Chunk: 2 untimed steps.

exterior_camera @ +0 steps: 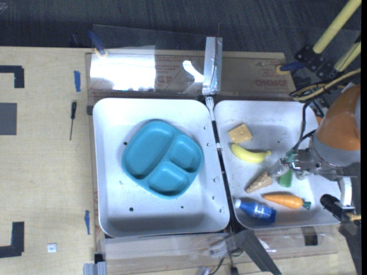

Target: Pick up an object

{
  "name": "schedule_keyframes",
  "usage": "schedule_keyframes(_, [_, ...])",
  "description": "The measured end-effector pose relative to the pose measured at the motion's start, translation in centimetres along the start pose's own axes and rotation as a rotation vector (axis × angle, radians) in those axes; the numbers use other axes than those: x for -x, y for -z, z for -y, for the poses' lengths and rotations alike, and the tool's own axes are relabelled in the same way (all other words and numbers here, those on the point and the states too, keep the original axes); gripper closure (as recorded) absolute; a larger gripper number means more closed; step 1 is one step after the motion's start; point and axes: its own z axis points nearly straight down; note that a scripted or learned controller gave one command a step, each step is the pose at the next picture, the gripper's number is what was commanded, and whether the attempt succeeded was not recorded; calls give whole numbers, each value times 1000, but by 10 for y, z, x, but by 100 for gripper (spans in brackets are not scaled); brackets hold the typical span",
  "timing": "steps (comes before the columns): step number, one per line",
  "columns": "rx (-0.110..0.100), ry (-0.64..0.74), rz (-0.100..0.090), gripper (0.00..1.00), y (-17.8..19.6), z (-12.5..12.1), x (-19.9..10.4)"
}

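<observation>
Green toy (285,178) just beside gripper (291,166), above carrot (283,200): likely light, stiff, slick; pinch its middle; jaw state unreadable.

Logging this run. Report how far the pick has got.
Done: the gripper is down in the right bin, at the green object beside the cone. In hand: nothing visibly held. Left: grasp and lift; banana, carrot, blue bottle lie untouched.

glossy plastic blue tray (163,157), matt white bins (109,119)
</observation>
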Motion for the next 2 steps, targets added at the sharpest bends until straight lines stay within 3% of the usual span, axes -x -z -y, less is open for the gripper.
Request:
schedule_keyframes(1, [6, 0, 1, 100, 12, -2, 0])
schedule_keyframes(2, [3, 204, -3, 100, 124, -16, -85])
